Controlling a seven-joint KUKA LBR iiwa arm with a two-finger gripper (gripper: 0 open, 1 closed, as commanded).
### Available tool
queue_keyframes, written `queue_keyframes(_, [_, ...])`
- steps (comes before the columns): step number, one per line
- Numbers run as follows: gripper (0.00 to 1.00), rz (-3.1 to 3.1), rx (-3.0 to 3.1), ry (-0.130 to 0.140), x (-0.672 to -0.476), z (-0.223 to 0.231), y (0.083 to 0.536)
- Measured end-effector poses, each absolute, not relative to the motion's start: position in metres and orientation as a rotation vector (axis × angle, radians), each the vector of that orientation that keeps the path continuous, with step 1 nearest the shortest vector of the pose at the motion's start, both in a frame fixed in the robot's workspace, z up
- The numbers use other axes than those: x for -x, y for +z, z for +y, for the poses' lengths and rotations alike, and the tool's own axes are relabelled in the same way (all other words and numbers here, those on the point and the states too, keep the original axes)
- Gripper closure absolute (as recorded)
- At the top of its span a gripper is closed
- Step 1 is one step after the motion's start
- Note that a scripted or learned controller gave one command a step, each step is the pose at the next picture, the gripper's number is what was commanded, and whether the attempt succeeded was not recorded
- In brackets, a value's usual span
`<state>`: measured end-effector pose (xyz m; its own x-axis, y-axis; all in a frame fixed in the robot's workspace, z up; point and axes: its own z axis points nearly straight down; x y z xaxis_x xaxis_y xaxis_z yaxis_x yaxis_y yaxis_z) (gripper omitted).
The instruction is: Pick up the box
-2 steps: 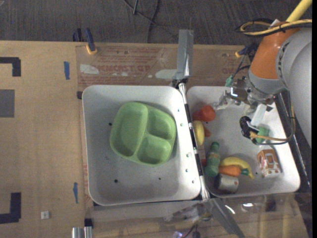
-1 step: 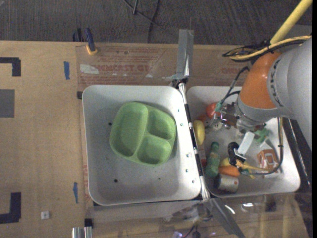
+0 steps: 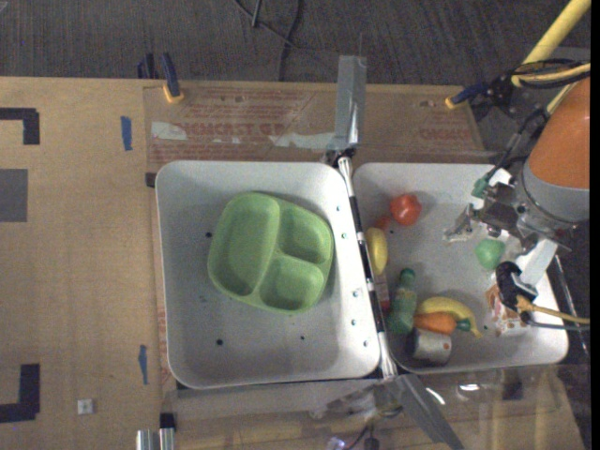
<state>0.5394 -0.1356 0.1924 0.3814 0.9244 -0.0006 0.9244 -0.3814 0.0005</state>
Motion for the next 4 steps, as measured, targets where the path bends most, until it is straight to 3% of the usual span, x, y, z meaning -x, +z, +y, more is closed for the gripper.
queue_keyframes(1, [1.0, 1.746, -2.609, 0.002, -0.54, -0.136, 0.202])
queue_keyframes(2, [1.0, 1.19, -2.907, -0.002, -0.502, -0.114, 0.373])
queue_keyframes(3, [0.0, 1.19, -2.907, -0.002, -0.502, -0.114, 0.373])
queue_keyframes(4, [1.0, 1.194, -2.904, -0.004, -0.503, -0.113, 0.382])
